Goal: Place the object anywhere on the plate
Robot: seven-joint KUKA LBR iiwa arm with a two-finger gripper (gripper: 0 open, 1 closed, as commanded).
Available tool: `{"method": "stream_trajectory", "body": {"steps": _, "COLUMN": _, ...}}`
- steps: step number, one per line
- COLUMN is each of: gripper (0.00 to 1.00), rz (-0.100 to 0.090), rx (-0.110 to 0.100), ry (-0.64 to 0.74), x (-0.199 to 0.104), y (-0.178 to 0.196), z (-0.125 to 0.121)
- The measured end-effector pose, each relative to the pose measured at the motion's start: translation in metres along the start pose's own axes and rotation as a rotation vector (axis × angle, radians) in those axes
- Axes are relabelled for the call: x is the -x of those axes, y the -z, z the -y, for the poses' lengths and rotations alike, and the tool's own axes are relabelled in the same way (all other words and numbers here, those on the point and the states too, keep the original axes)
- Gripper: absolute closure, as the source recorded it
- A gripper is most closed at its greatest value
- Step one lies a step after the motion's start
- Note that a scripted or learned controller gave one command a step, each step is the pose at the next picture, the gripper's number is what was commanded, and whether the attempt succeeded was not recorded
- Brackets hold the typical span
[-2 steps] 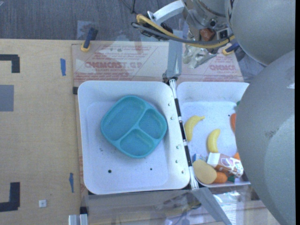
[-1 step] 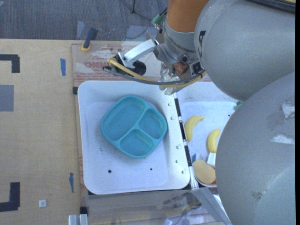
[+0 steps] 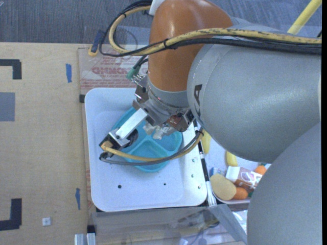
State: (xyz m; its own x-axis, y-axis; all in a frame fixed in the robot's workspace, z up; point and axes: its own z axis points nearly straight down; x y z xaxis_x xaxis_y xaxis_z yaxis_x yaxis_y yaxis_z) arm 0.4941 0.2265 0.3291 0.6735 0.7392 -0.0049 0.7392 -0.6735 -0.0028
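Grey arm (image 3: pixel 255 101) foremost, gripper (image 3: pixel 153 125) low over blue plate (image 3: pixel 153 157); open or closed, cannot tell. Pale object (image 3: pixel 162 132) seemingly under it. Lower gently; release inside the rim.

Tan bench top (image 3: pixel 41 137) (blue tape marks (image 3: pixel 68 73)) below grey carpet floor (image 3: pixel 51 9).

The grey arm's tool (image 3: pixel 156 129) hangs over a blue divided plastic plate (image 3: pixel 153 152) in the left white bin (image 3: pixel 102 188); small pale objects (image 3: pixel 225 187), possibly toy food, lie in the right bin.
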Motion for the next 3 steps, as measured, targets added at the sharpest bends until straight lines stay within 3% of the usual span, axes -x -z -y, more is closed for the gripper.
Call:
{"method": "stream_trajectory", "body": {"steps": 1, "gripper": 1.0, "rz": -0.002, "rx": 0.001, "ry": 0.025, "x": 0.011, "y": -0.015, "z": -0.073}}
{"method": "stream_trajectory", "body": {"steps": 2, "gripper": 1.0, "rz": -0.001, "rx": -0.001, "ry": -0.024, "x": -0.008, "y": -0.124, "z": -0.042}}
{"method": "stream_trajectory", "body": {"steps": 3, "gripper": 1.0, "rz": -0.003, "rx": 0.002, "ry": 0.14, "x": -0.048, "y": -0.159, "z": -0.051}}
